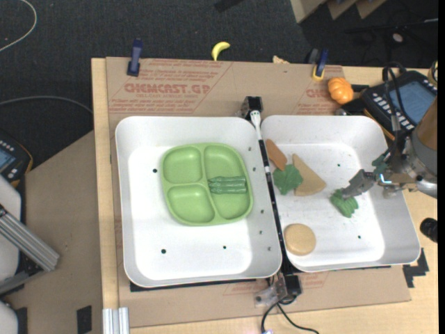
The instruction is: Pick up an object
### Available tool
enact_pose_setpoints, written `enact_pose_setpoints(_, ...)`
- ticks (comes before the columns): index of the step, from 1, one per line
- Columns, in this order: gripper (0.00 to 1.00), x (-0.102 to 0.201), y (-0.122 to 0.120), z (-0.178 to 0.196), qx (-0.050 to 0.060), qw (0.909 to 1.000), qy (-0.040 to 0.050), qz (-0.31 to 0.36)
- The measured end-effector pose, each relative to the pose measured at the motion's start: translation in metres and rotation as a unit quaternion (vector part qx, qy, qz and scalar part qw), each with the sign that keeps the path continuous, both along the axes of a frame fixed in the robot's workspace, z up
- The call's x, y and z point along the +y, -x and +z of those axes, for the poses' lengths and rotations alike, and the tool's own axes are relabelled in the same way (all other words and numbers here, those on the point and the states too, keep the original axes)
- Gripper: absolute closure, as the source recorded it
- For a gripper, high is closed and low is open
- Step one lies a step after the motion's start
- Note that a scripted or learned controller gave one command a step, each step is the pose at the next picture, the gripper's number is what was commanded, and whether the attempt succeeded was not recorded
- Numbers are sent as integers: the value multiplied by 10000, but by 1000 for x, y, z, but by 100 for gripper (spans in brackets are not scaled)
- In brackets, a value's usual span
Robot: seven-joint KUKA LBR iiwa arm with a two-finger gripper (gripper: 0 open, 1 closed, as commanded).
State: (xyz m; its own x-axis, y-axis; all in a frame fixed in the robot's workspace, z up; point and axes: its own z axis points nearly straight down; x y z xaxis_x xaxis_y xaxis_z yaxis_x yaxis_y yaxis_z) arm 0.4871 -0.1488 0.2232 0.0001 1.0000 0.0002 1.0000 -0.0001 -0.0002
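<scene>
Broccoli [343, 204] lies in the right bin [368, 252], toward its right side, directly under the end effector [354, 186], which reaches in from the right and hangs low at the floret's top; whether its fingers are spread or closed cannot be told. Left of it lie a second green piece [286, 179], a tan wedge [309, 179] and a round cookie [300, 239]. The left bin [139, 242] holds a green divided plate [206, 184].
</scene>
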Motion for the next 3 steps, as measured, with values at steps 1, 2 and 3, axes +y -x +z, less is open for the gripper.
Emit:
enact_pose_setpoints(1, 0, 21, 10, -125, 46, 10000, -21, 3)
enact_pose_setpoints(2, 100, 19, 8, -109, -11, 10000, 6, -7)
enact_pose_setpoints(3, 100, 19, 7, -99, -26, 10000, 14, -14)
